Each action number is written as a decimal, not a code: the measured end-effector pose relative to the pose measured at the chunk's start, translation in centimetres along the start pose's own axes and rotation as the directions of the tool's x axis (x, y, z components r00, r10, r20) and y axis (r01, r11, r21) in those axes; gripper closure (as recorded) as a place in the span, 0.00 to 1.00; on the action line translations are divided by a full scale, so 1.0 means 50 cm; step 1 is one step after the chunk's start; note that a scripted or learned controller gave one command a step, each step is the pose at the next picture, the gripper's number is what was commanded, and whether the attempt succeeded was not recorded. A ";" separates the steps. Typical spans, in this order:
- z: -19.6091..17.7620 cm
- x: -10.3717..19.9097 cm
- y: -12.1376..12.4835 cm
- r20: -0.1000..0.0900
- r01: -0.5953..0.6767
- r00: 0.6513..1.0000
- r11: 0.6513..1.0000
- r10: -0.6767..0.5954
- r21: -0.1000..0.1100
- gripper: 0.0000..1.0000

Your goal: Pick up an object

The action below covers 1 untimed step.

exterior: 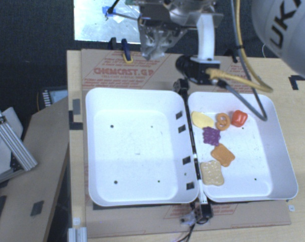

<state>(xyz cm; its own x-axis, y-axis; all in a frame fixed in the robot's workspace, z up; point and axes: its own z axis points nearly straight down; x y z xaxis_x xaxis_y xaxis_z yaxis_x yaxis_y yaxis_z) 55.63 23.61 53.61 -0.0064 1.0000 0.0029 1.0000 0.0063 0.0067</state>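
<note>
The right bin [273, 155] holds several small toy foods in its left half. A yellow piece [202, 119], an orange pretzel [222, 121] and a red pepper [239, 117] lie in a row near the far wall. Below them come a purple grape cluster [210, 135], an orange toast-like piece [223, 155] and a pale cracker [211, 172]. My gripper [153, 47] hangs high beyond the far edge of the left bin [99, 135], well away from all the pieces. Nothing shows between its fingers.
A brown cardboard sheet [117, 70] lies under both bins. A blue and yellow clamp [126, 51] sits at its far edge. An aluminium rail [8, 137] slants at the left of the bench. A yellow cable [240, 79] runs over the right bin's far wall.
</note>
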 end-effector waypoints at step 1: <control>0.327 -0.104 -0.094 0.010 -0.008 1.000 1.000 0.008 0.023 1.00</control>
<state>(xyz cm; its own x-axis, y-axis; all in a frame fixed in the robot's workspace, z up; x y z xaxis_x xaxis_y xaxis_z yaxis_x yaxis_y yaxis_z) 51.09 18.41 37.20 0.0019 1.0000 -0.0066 0.9999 -0.0020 -0.0160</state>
